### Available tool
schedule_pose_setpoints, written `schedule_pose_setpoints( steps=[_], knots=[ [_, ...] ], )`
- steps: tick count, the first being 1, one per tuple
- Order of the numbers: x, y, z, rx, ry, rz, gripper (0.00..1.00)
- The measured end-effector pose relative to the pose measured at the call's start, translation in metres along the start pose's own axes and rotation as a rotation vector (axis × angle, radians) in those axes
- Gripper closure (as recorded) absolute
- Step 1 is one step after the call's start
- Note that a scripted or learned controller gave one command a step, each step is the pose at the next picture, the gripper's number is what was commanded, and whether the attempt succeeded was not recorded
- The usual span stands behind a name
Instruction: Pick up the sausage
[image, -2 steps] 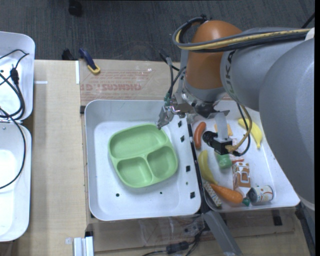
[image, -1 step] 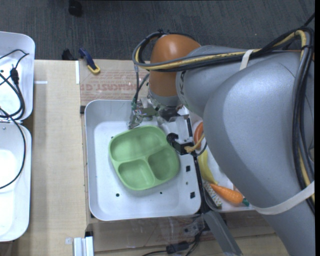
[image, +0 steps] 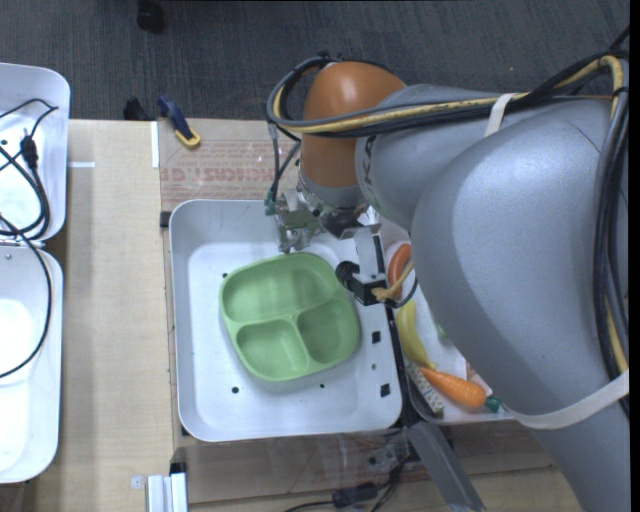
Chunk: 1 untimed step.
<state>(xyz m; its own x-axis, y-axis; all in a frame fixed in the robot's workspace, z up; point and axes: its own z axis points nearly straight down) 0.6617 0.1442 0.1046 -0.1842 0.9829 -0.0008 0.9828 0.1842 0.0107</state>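
Observation:
A reddish-orange curved piece, likely the sausage (image: 399, 264), peeks out in the right bin just past the divider, mostly hidden under the arm. My gripper (image: 292, 236) hangs over the back of the left bin (image: 200, 330), at the far rim of a green divided plate (image: 290, 317). It is left of the sausage and apart from it. Nothing shows in its grasp.
The green plate fills the middle of the left bin. In the right bin a yellow banana (image: 410, 336) and an orange carrot (image: 455, 388) lie near the divider. The large grey arm covers most of that bin. White trays with black cables (image: 25, 170) stand at the far left.

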Motion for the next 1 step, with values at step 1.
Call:
schedule_pose_setpoints(
  steps=[1],
  knots=[
    [0.0042, -0.0011, 0.0076, 0.008, 0.000, 0.062, 1.00]
  ],
)
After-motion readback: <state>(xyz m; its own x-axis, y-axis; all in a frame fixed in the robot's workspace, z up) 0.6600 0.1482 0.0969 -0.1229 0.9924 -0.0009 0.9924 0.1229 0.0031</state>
